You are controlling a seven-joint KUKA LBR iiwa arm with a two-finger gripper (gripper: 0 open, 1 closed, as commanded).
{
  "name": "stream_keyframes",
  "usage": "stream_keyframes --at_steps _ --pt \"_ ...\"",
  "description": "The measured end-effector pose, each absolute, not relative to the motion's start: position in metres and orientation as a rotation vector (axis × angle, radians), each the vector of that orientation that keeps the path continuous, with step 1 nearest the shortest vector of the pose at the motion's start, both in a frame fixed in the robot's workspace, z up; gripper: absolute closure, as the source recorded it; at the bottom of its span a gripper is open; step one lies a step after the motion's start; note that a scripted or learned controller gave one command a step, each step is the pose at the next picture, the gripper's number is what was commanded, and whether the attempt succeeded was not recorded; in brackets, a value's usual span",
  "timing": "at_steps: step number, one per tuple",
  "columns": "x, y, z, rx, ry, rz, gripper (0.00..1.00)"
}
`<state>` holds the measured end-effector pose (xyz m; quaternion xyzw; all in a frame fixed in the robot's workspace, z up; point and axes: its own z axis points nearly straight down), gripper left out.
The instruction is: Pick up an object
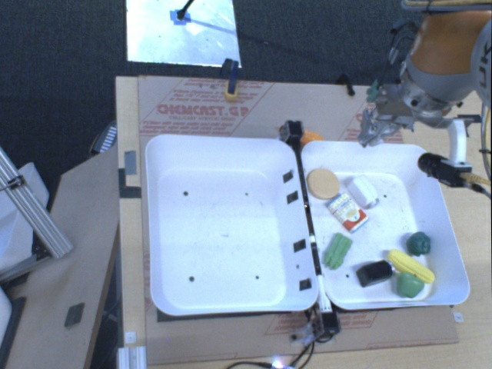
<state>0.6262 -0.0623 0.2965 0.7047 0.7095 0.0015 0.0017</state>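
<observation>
My gripper (372, 135) hangs above the back rim of the right bin (446, 229), under the orange-banded wrist at the top right. Nothing shows between its fingers. In the right bin lie a tan round disc (324, 183), a white cylinder (363, 191), a small red and white box (347, 211), a green ridged piece (337, 250), a black block (374, 273), a yellow corn-like piece (410, 266), a light green object (410, 285) and a dark green round object (419, 243). All of them sit in front of the gripper, apart from it.
The left bin (223, 221) lies beside the right one, with a black hinged divider (304, 214) between them. An orange object (311, 137) sits just behind the bins at the divider's far end. A black cylinder (438, 167) juts over the right bin's far right rim.
</observation>
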Motion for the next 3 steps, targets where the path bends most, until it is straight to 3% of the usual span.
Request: stream_keyframes --at_steps 1,2,3 --pt "0.601 -0.017 0.231 2.216 2.233 -0.003 1.00" --pt "0.587 0.056 0.182 2.213 2.235 -0.001 1.00" --pt "0.505 0.055 0.184 2.224 2.225 -0.005 1.00"
